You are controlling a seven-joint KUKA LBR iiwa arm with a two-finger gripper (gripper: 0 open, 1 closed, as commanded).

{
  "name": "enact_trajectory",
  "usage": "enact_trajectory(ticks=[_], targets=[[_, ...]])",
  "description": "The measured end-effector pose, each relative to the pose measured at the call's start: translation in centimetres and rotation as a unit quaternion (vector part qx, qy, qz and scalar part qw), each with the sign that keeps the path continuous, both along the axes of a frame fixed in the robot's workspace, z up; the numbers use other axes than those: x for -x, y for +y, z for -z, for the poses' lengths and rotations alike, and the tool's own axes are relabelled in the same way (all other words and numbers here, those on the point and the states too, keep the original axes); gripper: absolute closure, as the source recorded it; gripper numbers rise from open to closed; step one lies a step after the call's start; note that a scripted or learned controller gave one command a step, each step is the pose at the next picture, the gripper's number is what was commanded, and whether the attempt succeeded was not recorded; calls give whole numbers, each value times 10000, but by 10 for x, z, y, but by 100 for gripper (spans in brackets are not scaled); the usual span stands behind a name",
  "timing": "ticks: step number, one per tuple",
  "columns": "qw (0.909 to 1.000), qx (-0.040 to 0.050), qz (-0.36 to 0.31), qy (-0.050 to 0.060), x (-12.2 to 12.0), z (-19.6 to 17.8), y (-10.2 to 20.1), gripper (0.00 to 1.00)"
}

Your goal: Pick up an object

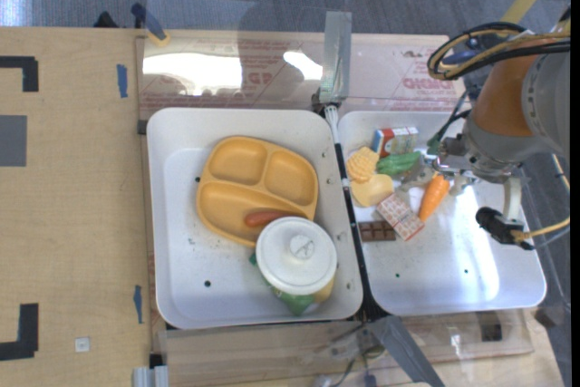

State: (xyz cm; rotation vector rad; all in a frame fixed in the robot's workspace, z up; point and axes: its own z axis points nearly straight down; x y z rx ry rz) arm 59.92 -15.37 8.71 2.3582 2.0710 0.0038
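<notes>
Right by jaws [441, 169], carrot [433, 196] touching

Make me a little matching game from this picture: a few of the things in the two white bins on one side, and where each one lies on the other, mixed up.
Things:
1. yellow divided plastic plate
2. orange toy carrot
3. round white lidded tub
4. small dark brown block

Places:
A. right bin, beside the gripper
B. left bin, near front edge
C. left bin, middle
D. right bin, by the divider

Pairs: 1-C, 2-A, 3-B, 4-D

I see an orange carrot [433, 197] lying tilted in the right bin [471, 276], just beside a checkered block [400, 216].
</notes>
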Motion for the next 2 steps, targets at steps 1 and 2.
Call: enact_trajectory(ticks=[1, 2], targets=[[10000, 13, -14, -26, -2, -13, 0, 100], [9992, 3, 393, -20, -62, -96, -3, 100]])
